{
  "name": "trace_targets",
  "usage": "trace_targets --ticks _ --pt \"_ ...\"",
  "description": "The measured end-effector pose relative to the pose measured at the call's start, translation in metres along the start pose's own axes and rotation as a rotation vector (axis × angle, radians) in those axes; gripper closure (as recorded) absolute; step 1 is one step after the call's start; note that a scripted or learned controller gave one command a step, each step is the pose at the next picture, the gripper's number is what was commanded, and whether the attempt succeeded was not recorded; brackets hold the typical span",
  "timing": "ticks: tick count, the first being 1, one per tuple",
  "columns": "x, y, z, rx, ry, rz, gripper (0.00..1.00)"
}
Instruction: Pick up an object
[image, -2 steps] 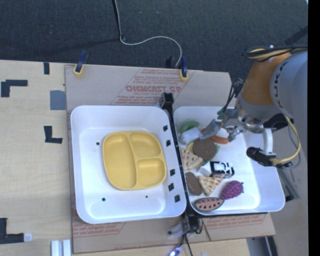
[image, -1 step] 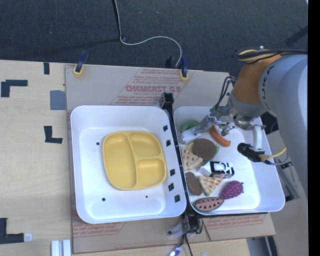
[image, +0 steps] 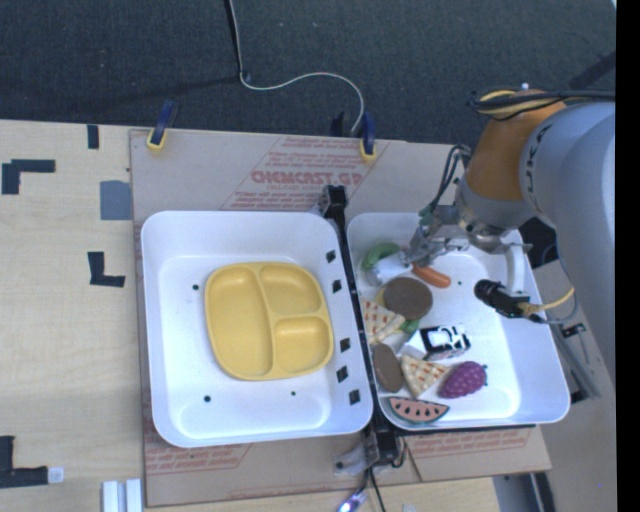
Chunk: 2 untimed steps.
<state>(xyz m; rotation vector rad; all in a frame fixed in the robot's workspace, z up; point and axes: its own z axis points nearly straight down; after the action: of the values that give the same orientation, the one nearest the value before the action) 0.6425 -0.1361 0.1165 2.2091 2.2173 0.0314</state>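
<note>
Claw (grip unreadable) hangs beside a slim orange carrot above a round brown patty.

The gripper hovers over the right bin, just above a carrot.

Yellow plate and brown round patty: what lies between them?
In the camera view, between the yellow plate and the brown patty run the two bins' adjoining white walls with black clips, then a waffle piece just inside the right bin.
</note>
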Motion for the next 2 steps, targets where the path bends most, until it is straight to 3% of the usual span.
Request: trace_targets --ticks 1,2 --pt "-0.0147 0.0298 -0.0714 0.015 -0.009 0.001 1.00" --pt "-0.0142 0.0273 -0.0661 0.023 -0.007 0.002 0.00"
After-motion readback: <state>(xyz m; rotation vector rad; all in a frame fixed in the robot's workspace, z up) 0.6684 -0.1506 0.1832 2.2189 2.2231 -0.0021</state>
